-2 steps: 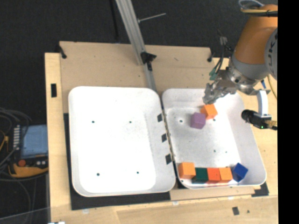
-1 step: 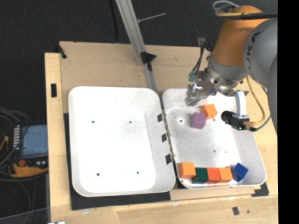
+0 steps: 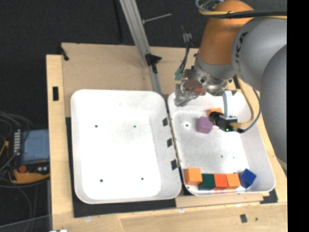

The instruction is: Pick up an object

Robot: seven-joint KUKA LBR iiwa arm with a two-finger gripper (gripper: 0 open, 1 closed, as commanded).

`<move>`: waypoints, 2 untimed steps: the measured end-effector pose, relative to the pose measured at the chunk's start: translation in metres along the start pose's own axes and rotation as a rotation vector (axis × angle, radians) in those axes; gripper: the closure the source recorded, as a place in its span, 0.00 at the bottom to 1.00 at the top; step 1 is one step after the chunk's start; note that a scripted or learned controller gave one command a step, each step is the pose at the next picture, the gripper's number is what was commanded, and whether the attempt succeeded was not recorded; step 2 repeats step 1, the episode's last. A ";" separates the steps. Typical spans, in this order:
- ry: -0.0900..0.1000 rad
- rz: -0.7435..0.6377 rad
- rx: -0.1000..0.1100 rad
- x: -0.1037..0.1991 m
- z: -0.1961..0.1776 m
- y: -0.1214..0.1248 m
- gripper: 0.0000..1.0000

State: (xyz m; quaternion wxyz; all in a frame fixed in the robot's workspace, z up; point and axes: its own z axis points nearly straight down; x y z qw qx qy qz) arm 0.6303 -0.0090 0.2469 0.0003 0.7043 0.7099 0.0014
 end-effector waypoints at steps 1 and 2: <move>0.000 0.000 0.003 0.060 0.000 -0.004 1.00; 0.000 0.000 0.003 0.060 0.000 -0.004 1.00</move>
